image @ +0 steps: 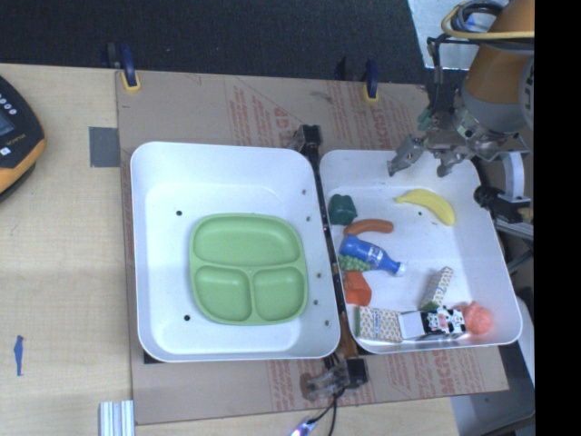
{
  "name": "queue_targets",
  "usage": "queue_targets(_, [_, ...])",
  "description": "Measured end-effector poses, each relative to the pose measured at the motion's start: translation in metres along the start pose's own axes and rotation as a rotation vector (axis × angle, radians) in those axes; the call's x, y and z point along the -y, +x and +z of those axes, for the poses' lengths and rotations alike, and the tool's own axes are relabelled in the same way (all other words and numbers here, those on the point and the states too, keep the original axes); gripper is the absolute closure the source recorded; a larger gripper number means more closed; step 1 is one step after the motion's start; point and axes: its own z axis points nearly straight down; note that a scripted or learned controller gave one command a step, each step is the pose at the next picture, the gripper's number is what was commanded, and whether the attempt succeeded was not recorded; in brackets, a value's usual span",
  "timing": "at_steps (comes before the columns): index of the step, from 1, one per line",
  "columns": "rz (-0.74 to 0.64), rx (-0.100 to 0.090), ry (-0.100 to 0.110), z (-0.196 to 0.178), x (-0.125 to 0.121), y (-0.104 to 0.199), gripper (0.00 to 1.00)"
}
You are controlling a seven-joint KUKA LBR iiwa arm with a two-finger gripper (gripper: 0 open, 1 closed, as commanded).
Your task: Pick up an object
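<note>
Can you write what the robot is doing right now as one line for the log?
gripper: open, nothing held | position: above right bin far edge | nearest item: banana | green tray: left bin

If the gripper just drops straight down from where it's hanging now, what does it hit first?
Most likely bare floor of the right bin near its far edge. The gripper, fingers spread, hangs just above and left of the banana. Depth is unclear; the banana may be clipped.
</note>
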Motion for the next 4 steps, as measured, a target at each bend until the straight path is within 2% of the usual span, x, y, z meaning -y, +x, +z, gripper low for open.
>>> queue_targets(1, [-0.001,0.001,0.005,0.022,0.041,0.048,0.00])
queue_targets(2, [0.000,0.000,0.006,0.095,0.081,0.050,0.00])
queue_targets(3, [0.002,0.000,0.003,0.095,0.026,0.055,0.00])
queue_targets(4, [0.002,0.002,0.000,-0.015,0.000,0.022,0.00])
